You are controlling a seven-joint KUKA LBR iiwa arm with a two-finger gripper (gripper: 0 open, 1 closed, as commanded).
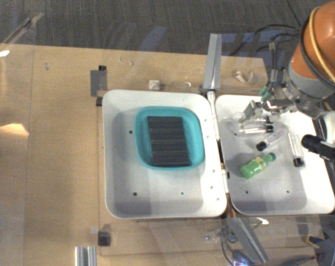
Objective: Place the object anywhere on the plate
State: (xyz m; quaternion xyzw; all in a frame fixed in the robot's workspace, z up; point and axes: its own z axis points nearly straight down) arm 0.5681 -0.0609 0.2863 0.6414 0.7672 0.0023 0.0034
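Two white bins side by side on the counter (51, 165). In the left bin (123, 198), a teal plate (196, 134) bearing a dark ribbed pad (167, 141). In the right bin (317, 195), a green bottle (256, 165) lying on its side near the middle, beside clear marker-like tubes (270, 139). Pincer (255, 113) low over the right bin's upper part, well apart from the bottle; cannot tell its opening.

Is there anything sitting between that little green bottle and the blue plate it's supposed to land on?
Only the bin walls. The green bottle lies in the right bin, the teal plate in the left bin, and their two touching rims run between them. The bottle has to be lifted over those; nothing else visible blocks the way.
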